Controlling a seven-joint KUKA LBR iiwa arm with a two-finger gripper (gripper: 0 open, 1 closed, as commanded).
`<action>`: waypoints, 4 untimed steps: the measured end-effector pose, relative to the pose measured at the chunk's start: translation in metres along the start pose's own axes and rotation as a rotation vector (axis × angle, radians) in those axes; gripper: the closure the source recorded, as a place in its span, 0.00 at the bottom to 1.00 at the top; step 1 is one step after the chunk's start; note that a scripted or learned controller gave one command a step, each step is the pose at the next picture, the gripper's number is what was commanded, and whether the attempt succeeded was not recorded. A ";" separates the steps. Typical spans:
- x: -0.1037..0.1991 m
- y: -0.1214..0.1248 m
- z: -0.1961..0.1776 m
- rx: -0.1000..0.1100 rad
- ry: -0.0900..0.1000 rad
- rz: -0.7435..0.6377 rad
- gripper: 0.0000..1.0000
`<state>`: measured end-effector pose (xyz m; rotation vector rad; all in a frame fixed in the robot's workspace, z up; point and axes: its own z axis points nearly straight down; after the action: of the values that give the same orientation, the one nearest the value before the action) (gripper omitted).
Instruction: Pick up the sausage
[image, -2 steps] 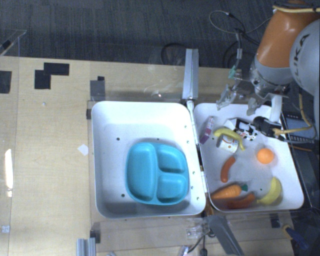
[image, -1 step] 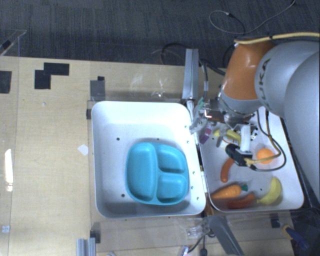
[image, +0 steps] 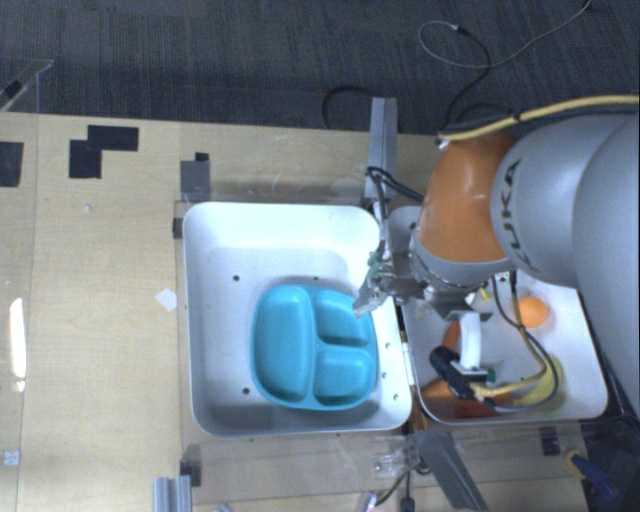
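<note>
A reddish-brown sausage (image: 463, 406) lies along the front wall of the right bin (image: 590, 400), partly hidden under the robot's wrist parts and a banana. My gripper (image: 364, 302) hangs over the right edge of the left bin (image: 200, 300), just above the right rim of a blue divided plate (image: 300, 345). It is well to the left of the sausage, with nothing visibly in it. The grey and orange arm covers much of the right bin.
The blue plate fills the middle and front of the left bin. In the right bin a yellow banana (image: 543, 384) curves along the front right and an orange (image: 534, 312) sits further back. A red-orange piece (image: 452, 335) shows beside the wrist.
</note>
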<state>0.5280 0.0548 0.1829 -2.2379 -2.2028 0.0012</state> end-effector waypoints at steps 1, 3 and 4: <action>-0.049 -0.028 0.000 0.000 0.000 0.002 0.00; -0.143 -0.015 0.094 -0.011 0.000 -0.084 0.00; -0.142 -0.013 0.083 -0.017 0.000 -0.085 1.00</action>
<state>0.5127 -0.0870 0.0996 -2.1502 -2.3045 -0.0178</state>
